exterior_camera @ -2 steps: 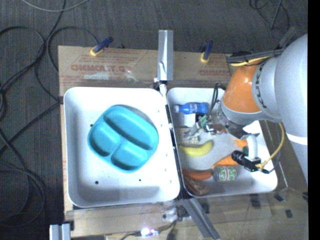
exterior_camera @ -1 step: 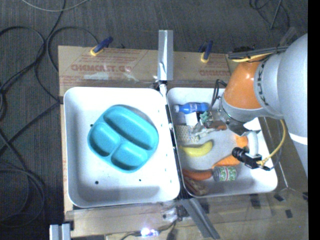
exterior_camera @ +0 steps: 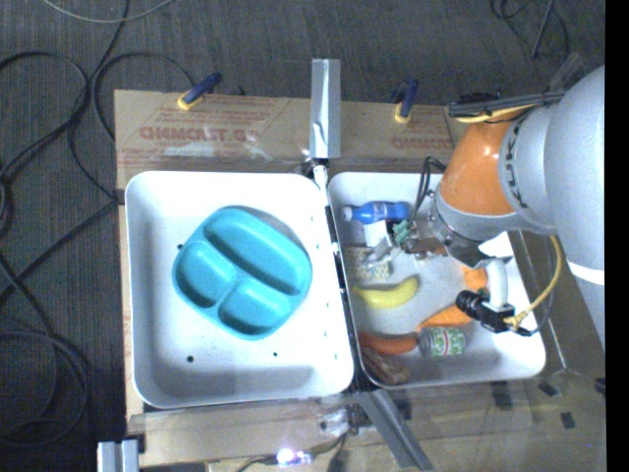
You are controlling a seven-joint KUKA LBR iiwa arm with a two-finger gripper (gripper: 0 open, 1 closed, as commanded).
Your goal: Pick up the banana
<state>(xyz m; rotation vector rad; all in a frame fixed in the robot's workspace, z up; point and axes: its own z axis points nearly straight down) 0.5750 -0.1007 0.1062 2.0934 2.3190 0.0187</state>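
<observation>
Banana (exterior_camera: 389, 292) lies flat in the right bin (exterior_camera: 526, 362), just beside the bin's left wall, a small can (exterior_camera: 442, 341) nearby. Tool (exterior_camera: 401, 246) sits just above it; opening can't be judged. Banana looks light, soft, curved, smooth-skinned: best gripped across the thick middle.

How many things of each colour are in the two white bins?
Blue: 2, the blue divided plastic plate and the blue-capped bottle
Yellow: 1, the curved yellow banana
Orange: 2, the long orange carrot-like thing and an orange piece
Green: 1, the small green can
Total: 6
</observation>
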